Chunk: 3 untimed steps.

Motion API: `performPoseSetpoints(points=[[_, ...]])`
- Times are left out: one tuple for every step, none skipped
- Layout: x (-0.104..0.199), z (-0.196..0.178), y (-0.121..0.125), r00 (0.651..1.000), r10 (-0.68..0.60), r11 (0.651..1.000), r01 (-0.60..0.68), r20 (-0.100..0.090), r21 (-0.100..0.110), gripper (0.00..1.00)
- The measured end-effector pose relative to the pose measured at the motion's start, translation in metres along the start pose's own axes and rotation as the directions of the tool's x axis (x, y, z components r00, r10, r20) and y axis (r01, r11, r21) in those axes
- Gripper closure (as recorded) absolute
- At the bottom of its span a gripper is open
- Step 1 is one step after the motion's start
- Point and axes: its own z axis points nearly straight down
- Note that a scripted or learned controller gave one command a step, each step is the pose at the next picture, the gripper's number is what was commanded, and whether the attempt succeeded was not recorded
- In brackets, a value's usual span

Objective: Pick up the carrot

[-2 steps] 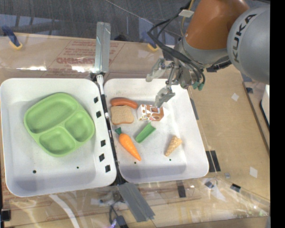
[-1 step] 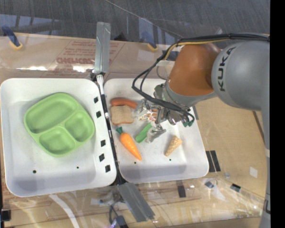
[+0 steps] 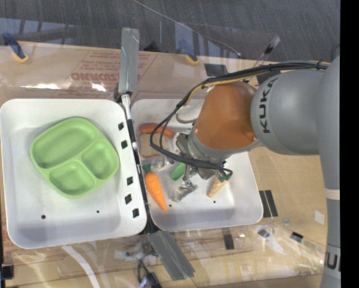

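The two-finger metal gripper [image 3: 186, 189] hangs low inside the right shallow white plastic bin [image 3: 246, 204], below the arm's broad orange wrist band [image 3: 226, 117], with grey arm links running off to the right. Its tips sit close over the bin floor, but the wrist and a bundle of black cables [image 3: 167, 138] crowd the area, so how wide the gripper stands cannot be told, and nothing can be made out held in it. The long tapered orange carrot [image 3: 155, 190] lies on the floor of the same bin, near its left wall, slanting from upper left to lower right, just to the left of the gripper and apart from it. A small green piece [image 3: 177, 172] rests just above the gripper, and a pale tan wedge-shaped item [image 3: 216, 188] lies just to its right. Another orange-red elongated item [image 3: 150, 129] shows near the bin's upper left, partly hidden by the cables. The left shallow white plastic bin [image 3: 17, 221] holds a light green three-compartment plastic plate [image 3: 74, 156], lying flat.
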Motion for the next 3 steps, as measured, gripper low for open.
performPoseSetpoints(points=[[0.037,-0.005,0.021,0.897,-0.442,0.897,0.442,-0.001,0.019,0.00],[0.033,-0.014,0.025,0.892,-0.452,0.892,0.452,0.004,0.016,1.00],[0.001,-0.103,0.083,0.936,-0.351,0.936,0.351,0.006,0.007,1.00]])
